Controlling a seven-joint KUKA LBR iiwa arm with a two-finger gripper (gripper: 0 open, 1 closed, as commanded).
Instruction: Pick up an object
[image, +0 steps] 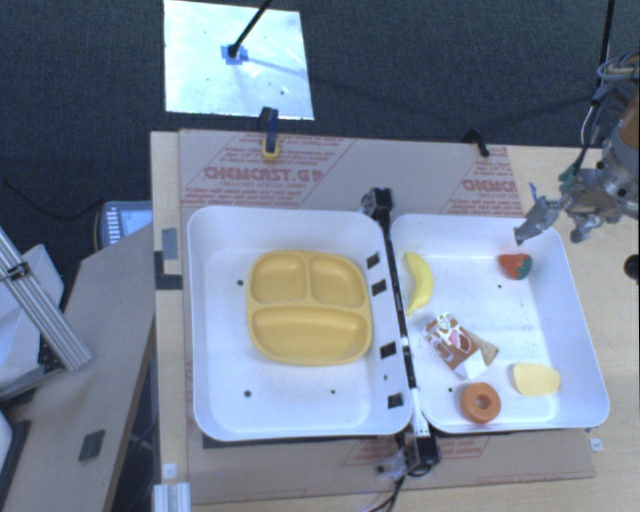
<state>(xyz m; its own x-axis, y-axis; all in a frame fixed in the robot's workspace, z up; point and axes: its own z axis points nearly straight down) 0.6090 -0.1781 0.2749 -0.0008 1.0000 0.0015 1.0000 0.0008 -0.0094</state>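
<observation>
red strawberry (515, 265) in right bin (590, 330), jaws (553, 222) open just above.

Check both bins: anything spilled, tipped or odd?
Nothing stands out. The yellow divided plate sits flat in the left bin; banana, strawberry, wrapped snack, donut and yellow wedge lie apart in the right bin.

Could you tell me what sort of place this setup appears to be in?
Probably a robotics lab bench for grasping trials: two white bins clamped side by side on a board, toy food like a banana and doughnut, and a robot hand above the right bin.
</observation>
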